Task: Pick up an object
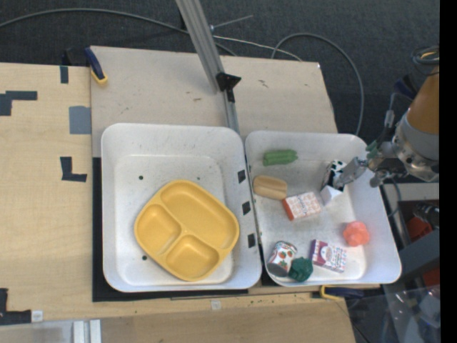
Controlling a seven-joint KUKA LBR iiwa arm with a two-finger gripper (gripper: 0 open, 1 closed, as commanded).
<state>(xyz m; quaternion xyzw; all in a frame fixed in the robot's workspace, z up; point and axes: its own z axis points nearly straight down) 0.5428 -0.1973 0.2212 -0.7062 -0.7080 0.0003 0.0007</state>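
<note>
Right now your gripper (345, 176) sits over the right bin (378, 263), near its far right side, just beside a small black-and-white toy (336, 170); at this size you cannot tell how the end effector stands, nor whether anything is in it.

If you treat that toy as the target, expect it to be light and probably stiff, with an uneven shape that gives poor flat faces, so take it across its narrowest part. It stands close to the bin's right wall, beside a small pale item too blurred to name.

You have easier options nearby. The red-and-white carton (303, 206), lying flat near the bin's middle, looks light, with crushable flat sides; squeeze it across the short width. The tan bread-like piece (270, 186) just left of it is rounded and may roll. The green pickle-shaped toy (279, 157) lies at the far side, smooth and likely slippery. The orange lump (355, 234) looks soft. Along the near edge lie a purple-and-white carton (329, 255) and a printed cup (283, 256) touching a dark green piece (301, 269).

The left bin (114, 191) carries a yellow divided tray (187, 229).
</note>
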